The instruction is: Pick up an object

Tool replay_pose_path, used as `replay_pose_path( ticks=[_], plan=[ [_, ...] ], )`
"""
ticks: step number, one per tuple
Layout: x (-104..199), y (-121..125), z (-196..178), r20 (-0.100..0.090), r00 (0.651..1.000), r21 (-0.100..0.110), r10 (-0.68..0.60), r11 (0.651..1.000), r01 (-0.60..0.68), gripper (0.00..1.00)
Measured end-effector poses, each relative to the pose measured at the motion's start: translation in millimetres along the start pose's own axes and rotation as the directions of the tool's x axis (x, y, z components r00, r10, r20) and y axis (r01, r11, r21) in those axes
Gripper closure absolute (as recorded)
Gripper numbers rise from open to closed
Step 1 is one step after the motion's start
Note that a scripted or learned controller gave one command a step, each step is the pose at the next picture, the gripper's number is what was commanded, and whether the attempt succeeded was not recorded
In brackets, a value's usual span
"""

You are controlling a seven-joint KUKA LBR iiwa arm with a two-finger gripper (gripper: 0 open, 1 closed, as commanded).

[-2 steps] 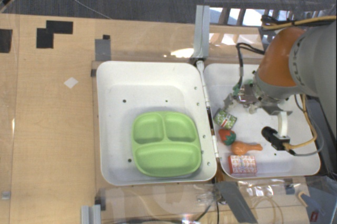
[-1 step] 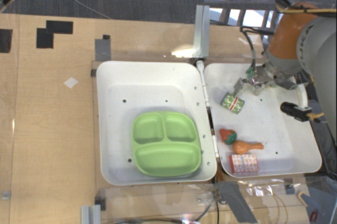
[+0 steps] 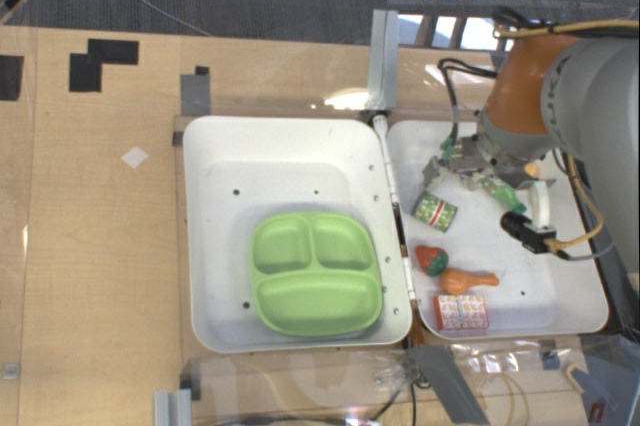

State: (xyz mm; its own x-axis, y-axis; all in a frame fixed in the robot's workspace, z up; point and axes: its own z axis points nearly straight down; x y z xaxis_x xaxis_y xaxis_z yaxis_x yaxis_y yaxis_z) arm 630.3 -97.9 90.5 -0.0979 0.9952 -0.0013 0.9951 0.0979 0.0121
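The gripper (image 3: 452, 164) hung low in the right bin (image 3: 590, 314) — just above a green can (image 3: 436, 211) — finger state hidden; I couldn't tell

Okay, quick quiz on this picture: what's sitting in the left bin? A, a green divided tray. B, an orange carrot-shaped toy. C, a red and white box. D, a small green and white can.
A: the green divided tray lies in the left bin, while the can, box and orange toy are all in the right bin.
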Motion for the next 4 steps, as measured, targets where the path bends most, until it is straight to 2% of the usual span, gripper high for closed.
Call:
replay_pose_path(
  ticks=[1,2,3,4],
  plan=[
    [8.5,-31.4,-1.7,0.003,0.992,-0.007,-0.124,0.992,0.124,0.0],
    [12.7,-96.5,-4.3,0.007,0.943,-0.012,-0.333,0.943,0.334,0.0],
    [8.0,-133.3,-4.4,0.002,0.999,-0.017,-0.035,0.999,0.035,0.0],
    [-60.7,-139.4,-4.6,0.012,0.971,-0.017,-0.237,0.971,0.238,0.0]
  ],
)
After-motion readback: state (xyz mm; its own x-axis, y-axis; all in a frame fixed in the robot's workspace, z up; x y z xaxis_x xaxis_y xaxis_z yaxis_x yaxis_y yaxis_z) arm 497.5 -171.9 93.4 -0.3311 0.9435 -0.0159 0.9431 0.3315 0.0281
